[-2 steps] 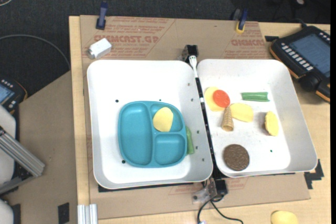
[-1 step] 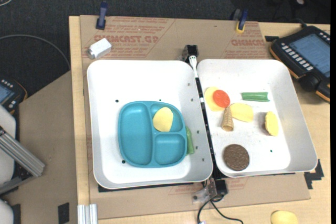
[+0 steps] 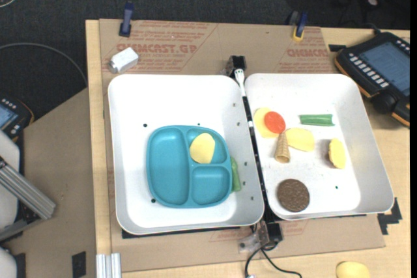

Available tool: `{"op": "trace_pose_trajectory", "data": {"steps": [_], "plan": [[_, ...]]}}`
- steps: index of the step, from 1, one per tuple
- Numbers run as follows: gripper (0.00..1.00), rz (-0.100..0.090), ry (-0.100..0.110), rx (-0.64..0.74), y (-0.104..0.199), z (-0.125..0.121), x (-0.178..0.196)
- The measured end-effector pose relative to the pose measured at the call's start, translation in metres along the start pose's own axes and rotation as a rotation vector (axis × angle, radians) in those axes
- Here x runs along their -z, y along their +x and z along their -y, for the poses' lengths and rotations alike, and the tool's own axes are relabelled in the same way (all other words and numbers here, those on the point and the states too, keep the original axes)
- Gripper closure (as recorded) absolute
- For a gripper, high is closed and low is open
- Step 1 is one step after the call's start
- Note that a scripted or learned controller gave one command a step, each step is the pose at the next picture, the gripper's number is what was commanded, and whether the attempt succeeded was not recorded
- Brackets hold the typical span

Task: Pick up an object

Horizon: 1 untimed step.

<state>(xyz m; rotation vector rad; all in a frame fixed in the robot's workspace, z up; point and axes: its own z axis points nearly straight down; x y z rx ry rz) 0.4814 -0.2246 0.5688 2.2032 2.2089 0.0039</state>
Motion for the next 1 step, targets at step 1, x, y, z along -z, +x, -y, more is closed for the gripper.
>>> {"op": "trace_pose_trajectory", "data": {"steps": [1], "plan": [[1.00,0.004,-0.005,0.000,-0.0004,-0.0008,0.0110]]}}
